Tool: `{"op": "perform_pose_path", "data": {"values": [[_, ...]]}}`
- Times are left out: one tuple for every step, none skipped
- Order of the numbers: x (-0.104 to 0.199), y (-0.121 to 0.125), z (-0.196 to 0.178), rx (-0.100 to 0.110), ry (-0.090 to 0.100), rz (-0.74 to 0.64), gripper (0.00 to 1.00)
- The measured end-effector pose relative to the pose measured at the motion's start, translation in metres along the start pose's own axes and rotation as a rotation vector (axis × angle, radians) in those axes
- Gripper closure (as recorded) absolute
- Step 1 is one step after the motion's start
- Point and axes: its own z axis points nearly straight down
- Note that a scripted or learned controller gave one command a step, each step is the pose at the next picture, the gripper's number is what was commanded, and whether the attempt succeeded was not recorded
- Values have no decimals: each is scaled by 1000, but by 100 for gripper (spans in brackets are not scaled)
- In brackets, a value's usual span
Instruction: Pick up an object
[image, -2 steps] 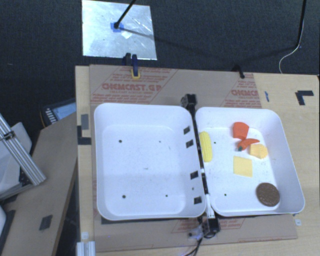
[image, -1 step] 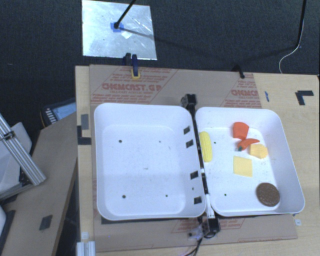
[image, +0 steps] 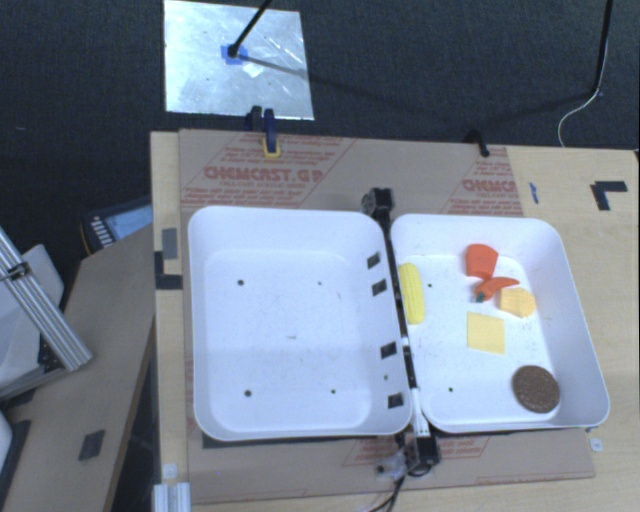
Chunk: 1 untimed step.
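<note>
Two white bins sit on a tan board printed with faded red lettering; the left bin (image: 285, 320) is plain white with a few dark specks, as is the right bin (image: 570, 300). Inside the right bin lie a yellow corn cob (image: 411, 292) along its left wall, an orange piece (image: 481, 260) and a small carrot-orange piece (image: 492, 288) toward the far side, a yellow-orange wedge (image: 518, 302), a pale yellow square (image: 487, 333) mid-bin, and a brown disc (image: 536, 388) in its near right corner.
</note>
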Motion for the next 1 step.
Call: {"op": "perform_pose_path", "data": {"values": [[0,0,0,0,0,0,100]]}}
